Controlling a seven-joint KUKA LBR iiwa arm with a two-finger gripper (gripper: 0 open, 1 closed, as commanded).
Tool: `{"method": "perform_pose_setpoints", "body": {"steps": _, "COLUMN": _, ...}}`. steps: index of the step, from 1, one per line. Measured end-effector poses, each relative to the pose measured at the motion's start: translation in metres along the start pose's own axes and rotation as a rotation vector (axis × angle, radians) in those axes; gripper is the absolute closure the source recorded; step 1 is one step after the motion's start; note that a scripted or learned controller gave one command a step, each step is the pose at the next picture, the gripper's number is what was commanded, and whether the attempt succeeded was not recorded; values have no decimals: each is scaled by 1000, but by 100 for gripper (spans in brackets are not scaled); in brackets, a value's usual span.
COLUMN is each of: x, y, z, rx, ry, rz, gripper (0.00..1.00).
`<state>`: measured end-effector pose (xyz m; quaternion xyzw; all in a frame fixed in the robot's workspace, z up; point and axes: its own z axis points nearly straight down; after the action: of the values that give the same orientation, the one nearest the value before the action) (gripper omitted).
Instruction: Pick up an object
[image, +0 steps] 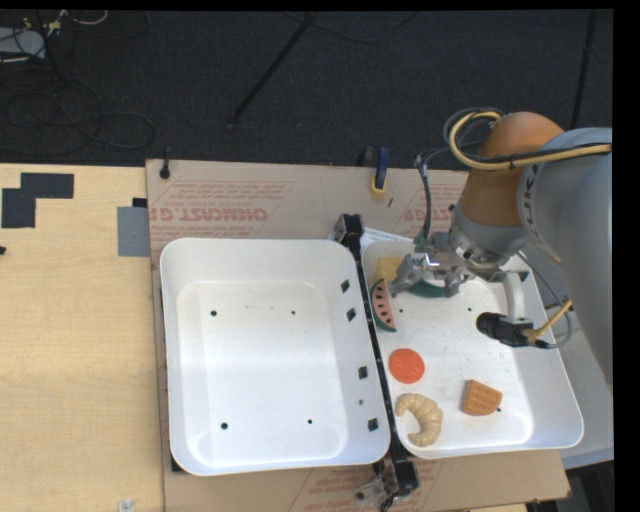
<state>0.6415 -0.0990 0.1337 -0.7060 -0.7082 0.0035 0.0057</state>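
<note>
Gripper low in right bin, over teal item; finger state cannot be told. Watermelon slice, orange disc, croissant nearby. Cardboard print mirrored, unreadable.

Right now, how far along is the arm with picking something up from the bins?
Nothing looks picked up yet. The gripper is low at the back of the right bin, over a green item; a grasp can't be confirmed. The watermelon slice, orange disc, croissant and orange wedge lie on the bin floor. Grasping and lifting remain.
</note>
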Motion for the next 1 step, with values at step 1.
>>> {"method": "perform_pose_setpoints", "body": {"steps": 1, "x": -70, "y": -29, "z": 42, "rx": -5, "ry": -4, "rz": 7, "gripper": 0}}
